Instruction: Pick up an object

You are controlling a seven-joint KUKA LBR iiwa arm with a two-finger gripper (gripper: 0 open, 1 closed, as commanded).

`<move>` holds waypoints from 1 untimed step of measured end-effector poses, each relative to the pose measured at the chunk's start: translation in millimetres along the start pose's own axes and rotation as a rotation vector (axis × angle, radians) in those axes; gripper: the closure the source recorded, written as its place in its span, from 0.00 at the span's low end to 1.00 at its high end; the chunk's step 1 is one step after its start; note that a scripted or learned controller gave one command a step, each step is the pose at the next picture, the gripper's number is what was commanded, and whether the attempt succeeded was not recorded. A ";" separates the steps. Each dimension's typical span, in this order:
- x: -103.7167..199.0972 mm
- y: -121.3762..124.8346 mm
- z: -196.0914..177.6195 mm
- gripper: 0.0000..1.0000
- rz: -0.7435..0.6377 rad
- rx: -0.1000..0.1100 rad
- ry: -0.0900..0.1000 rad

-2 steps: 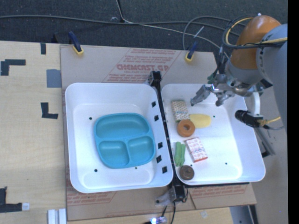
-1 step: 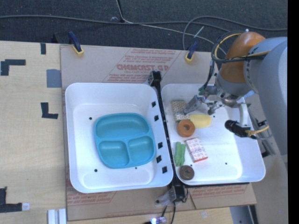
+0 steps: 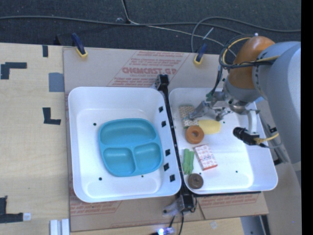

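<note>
Brown round disc (image 3: 195, 180) nearest, right bin (image 3: 254, 180) near edge. Tool (image 3: 211, 107) low at far end of bin, just over yellow object (image 3: 210, 127), beside orange ring (image 3: 194, 134). Finger state: cannot tell. Nothing lifted; grasp and lift remain.

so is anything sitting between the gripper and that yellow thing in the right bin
Nothing visible does. The gripper hangs just above the yellow thing, near the back of the right bin. The brown ring lies beside the yellow thing on its left, apparently touching it, so it could get bumped.
</note>
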State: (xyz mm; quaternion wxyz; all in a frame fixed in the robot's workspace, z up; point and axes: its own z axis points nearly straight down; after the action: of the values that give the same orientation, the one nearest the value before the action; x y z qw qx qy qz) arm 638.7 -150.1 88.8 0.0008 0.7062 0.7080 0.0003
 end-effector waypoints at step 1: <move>3.7 3.7 -14.5 1.00 -0.003 -0.010 0.005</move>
State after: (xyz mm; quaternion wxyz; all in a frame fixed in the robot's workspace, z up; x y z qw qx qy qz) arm 642.3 -146.4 103.2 0.0026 0.7050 0.7091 0.0056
